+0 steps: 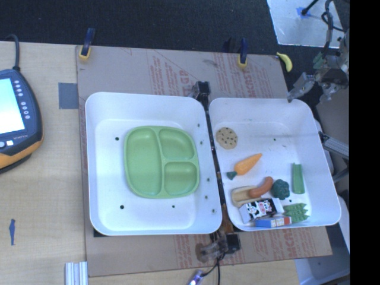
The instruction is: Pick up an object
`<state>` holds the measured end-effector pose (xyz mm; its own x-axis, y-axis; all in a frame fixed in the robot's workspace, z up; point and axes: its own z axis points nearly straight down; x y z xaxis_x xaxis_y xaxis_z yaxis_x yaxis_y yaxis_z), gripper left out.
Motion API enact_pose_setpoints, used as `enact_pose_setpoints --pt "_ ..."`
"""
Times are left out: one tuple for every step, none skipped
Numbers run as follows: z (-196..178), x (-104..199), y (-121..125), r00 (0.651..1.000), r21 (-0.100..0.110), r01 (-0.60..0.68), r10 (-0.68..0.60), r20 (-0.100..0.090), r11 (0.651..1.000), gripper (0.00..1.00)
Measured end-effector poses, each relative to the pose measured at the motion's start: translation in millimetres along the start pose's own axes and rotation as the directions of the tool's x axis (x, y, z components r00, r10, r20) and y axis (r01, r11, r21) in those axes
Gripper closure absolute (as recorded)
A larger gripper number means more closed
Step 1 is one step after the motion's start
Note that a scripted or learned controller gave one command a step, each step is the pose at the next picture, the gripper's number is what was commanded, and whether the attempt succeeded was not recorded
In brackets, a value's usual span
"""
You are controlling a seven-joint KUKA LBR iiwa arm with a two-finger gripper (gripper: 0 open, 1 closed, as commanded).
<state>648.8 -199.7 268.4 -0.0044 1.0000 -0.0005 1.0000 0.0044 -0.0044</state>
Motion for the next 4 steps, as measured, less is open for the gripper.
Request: enact_pose_setpoints --pt "124.2 -9.0 -44.5 1.000 0.001 0.001 -0.001 0.000 1.000 0.00" --pt "177.3 -11.8 -125.6 1.000 0.000 0.001 -0.001 0.000 1.000 0.00" --pt "166.9 -12.8 -125.4 1.000 0.001 0.005 -0.005 0.001 1.000 1.00" --pt "176.7 3.9 -44.9 1.000 -0.001 0.001 -0.001 0.000 1.000 1.00"
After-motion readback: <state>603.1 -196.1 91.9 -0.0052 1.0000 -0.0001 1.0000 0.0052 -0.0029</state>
